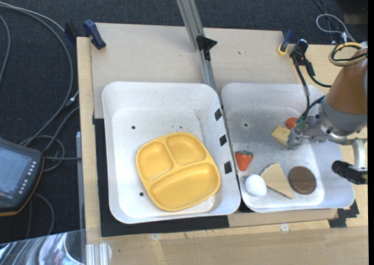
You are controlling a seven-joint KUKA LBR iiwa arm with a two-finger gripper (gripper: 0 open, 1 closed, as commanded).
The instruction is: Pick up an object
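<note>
White right bin [257,97]: landmark; its far half lies bare, things sit along its near half.
Claw [294,138]: low in the right bin's middle right, at the yellow cheese block [281,135]; whether spread or pinching, cannot tell.
Red piece [291,122]: just beyond the claw.
Strawberry [243,159]: at the right bin's left wall.
White egg [255,185]: near corner, touching the tan wedge [276,179].
Brown cookie [302,179]: just right of the wedge.
Left bin [117,106]: beside the right bin, holding a yellow divided plate [177,170].
Bench [146,53]: bare wood beyond both bins.
</note>
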